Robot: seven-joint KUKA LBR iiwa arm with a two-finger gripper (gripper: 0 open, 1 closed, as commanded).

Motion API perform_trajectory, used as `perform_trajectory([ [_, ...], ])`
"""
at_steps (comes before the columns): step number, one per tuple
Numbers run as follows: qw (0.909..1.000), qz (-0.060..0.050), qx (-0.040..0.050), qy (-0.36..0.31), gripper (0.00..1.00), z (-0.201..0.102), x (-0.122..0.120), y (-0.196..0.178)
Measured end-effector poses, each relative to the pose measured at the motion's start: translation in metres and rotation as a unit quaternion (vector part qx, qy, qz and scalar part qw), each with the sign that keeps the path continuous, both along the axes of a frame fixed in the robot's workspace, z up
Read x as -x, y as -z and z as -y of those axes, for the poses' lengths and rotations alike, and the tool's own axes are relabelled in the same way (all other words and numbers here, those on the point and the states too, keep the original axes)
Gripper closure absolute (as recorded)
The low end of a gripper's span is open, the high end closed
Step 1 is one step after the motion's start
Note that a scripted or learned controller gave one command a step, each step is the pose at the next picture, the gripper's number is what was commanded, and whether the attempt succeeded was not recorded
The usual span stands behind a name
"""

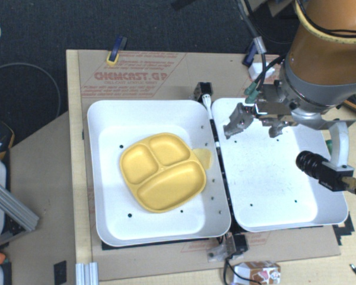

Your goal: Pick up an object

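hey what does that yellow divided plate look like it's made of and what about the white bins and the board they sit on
Yellow divided plate: probably moulded plastic, smooth with a soft sheen and rounded compartment ridges.
Left bin and right bin: likely thin formed plastic, white and slightly glossy, with rounded corners and rolled rims.
Board: looks like brown corrugated cardboard, matte, with red printed lettering.

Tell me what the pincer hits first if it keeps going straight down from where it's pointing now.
Most likely the bare floor of the right bin, near its upper left corner. The pincer hangs there with nothing under it. The yellow divided plate sits in the left bin, off that line. Height is hard to judge.
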State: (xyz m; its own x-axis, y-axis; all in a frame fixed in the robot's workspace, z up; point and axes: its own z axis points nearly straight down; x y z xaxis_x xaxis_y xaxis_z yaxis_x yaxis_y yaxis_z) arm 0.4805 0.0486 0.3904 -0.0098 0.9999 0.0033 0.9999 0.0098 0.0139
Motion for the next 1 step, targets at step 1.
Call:
perform_trajectory([
  [1,1.0000,-0.005,0.0019,0.004,1.00,0.0040,0.0003,-0.0043],
])
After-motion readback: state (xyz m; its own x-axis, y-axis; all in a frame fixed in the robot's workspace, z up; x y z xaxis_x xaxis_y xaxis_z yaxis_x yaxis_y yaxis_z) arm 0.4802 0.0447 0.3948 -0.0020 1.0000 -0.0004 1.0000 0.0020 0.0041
